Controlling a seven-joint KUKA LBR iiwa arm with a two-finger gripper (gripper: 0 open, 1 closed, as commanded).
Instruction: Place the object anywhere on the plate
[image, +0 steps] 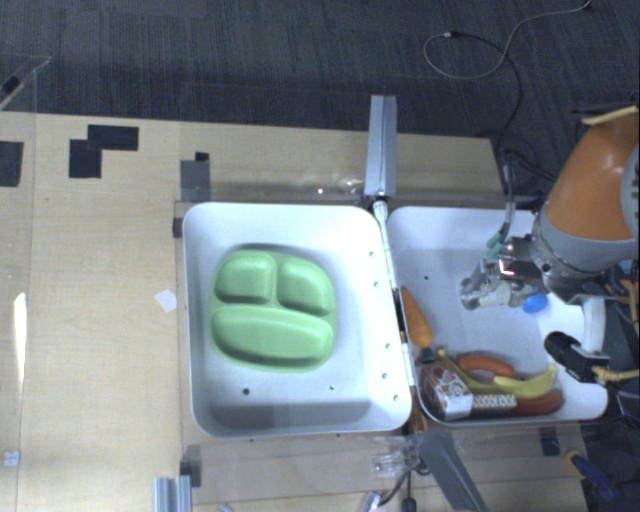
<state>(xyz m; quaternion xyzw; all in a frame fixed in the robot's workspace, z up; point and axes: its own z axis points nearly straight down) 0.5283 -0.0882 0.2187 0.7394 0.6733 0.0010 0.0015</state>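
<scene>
the gripper (487, 288) hovers over the right white bin (440, 245) (grip state unclear); green three-compartment plastic plate (273, 309) sits in the left bin.

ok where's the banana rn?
The banana lies in the right bin, along its near edge, on a red item, right of the brown packet and below the gripper.

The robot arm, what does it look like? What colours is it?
The arm is fat and rounded, with a big orange band over a grey part. Its hand is small, shiny and silvery, with a tiny red light glowing on it and a blue bit beside it.
</scene>
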